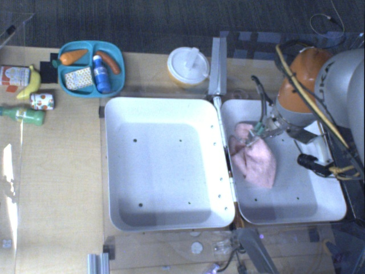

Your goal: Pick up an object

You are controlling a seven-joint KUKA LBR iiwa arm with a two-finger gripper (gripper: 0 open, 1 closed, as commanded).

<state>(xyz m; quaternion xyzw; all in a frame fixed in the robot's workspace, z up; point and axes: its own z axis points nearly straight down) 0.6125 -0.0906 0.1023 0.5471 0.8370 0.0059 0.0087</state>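
A crumpled pink cloth (255,160), judged soft, light and best pinched at a raised fold, is met by the two-finger gripper (257,131); its state cannot be told.

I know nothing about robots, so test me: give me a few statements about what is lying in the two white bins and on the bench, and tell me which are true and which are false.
1. A crumpled pink cloth lies in the right white bin. True.
2. The pink cloth lies in the left white bin. False: it is in the right one, by the dividing wall.
3. The gripper is at the cloth's upper edge. True.
4. The blue divided plastic tray sits inside a bin. False: it rests on the wooden bench, beyond the left bin.
5. A round white lidded cup stands behind the bins. True.
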